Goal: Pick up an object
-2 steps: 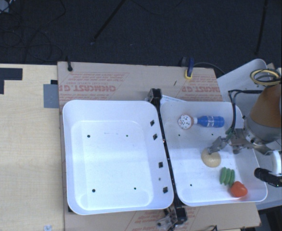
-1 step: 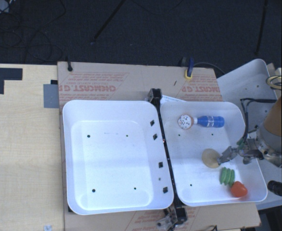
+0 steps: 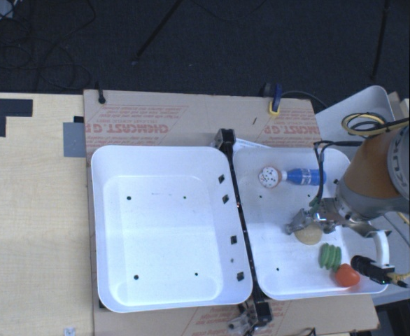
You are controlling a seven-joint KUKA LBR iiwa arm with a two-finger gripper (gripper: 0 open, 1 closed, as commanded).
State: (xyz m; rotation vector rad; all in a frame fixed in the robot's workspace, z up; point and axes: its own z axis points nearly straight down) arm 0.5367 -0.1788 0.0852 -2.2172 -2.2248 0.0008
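1. Low right in the frame, in the right bin [image 3: 275,285], lie a red round object [image 3: 345,276] and a green ridged piece [image 3: 329,257] just above it, both apart from the gripper.
2. Just above these, the gripper [image 3: 301,224] hangs low over the right bin, directly beside a pale round object [image 3: 308,235], which seems to touch its lower edge. Whether the jaws are apart or together cannot be told, and nothing visibly sits between them.
3. My judgement: the pick is at the reach-and-grasp stage; nothing is lifted, so closing and raising remain.
4. Further up, a blue-and-white item with a spotted round end [image 3: 285,177] lies near the bin's upper wall.
5. The left bin [image 3: 100,187] fills the frame's middle.
6. Beyond the bins, the cardboard sheet [image 3: 191,121] bears red print, upside down, reading roughly "CHEMCRAZT"; I cannot confirm the letters.
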